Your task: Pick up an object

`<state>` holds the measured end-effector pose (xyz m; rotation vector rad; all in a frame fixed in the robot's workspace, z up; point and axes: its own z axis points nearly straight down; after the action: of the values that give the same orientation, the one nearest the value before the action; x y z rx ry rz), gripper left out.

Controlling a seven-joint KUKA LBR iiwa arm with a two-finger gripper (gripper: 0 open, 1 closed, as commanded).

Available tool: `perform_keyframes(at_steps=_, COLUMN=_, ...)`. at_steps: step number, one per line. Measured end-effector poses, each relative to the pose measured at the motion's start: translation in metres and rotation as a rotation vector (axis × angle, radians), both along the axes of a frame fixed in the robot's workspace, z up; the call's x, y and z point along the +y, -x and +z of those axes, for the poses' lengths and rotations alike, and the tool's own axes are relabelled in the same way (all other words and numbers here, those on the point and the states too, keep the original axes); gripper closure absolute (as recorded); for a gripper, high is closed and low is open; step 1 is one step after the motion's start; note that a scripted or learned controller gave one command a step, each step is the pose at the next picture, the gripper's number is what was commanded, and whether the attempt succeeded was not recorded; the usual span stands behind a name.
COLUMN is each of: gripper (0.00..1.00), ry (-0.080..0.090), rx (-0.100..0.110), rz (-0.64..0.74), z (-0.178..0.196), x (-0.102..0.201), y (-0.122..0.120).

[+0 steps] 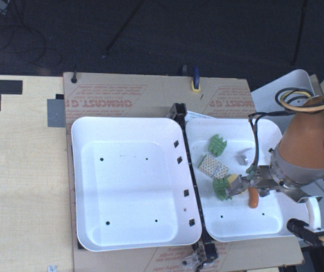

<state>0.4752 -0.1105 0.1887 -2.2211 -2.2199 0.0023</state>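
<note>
Over the right bin (264,231), my fingers (240,185) hover just beside the near green block (222,188), their spread hidden from me, so I should centre before closing.

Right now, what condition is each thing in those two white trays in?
Left bin: sits flat.
Right bin: holds the objects.
Upper green piece: lying loose.
Patterned block: lying tilted.
Lower green piece: beside the gripper.
Orange piece: lying under the arm.

Green blocks (217,145) (white bins (88,231))
</note>
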Motion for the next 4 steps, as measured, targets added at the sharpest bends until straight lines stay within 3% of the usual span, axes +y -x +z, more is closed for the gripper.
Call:
perform_keyframes(at_steps=1, gripper=0.00, ry=-0.001, rx=0.005, rz=-0.001, z=-0.034, x=-0.035, y=-0.001)
perform_keyframes(at_steps=2, gripper=0.00, ry=0.002, rx=-0.003, rz=0.000, z=-0.031, x=-0.074, y=-0.047)
perform_keyframes(at_steps=3, gripper=0.00, ry=-0.001, rx=-0.003, rz=0.000, z=-0.097, x=-0.024, y=-0.027)
perform_keyframes(at_steps=4, gripper=0.00, ry=0.004, rx=-0.020, rz=0.004, z=0.062, x=-0.029, y=-0.089)
